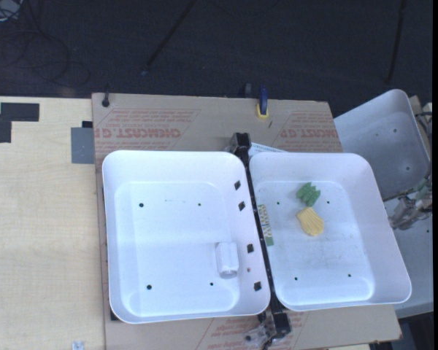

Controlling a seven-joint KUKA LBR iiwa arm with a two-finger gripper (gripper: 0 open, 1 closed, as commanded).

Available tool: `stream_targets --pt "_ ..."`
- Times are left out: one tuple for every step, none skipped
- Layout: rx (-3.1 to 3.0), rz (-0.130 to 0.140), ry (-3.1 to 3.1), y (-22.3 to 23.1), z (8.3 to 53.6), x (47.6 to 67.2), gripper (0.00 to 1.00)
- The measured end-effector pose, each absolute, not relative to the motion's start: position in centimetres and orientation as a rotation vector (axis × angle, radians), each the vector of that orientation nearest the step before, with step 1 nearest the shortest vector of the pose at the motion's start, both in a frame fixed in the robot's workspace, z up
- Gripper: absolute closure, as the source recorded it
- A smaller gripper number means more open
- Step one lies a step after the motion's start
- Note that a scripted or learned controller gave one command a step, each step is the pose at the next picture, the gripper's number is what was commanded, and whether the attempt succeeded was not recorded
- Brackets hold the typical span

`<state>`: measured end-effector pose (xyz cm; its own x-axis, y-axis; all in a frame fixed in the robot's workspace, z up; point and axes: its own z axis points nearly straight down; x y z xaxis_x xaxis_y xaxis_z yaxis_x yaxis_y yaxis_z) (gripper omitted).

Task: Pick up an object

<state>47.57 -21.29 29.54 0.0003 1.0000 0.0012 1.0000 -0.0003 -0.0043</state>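
A stubby white cylinder (227,258) lies in the smooth left bin (124,195); jaws' state: cannot tell.

glossy plastic bins (124,195) (white), wooden bench (36,232)

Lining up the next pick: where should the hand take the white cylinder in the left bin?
Grip the white cylinder across its rounded sides at mid-length, coming straight down. It seems to lie flat with its long axis up and down the view, away from the left bin walls.
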Motion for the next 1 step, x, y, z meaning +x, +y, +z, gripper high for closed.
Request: stream_targets --pt "-2.222 -0.003 -2.228 -21.37 34.79 51.39 1.00"
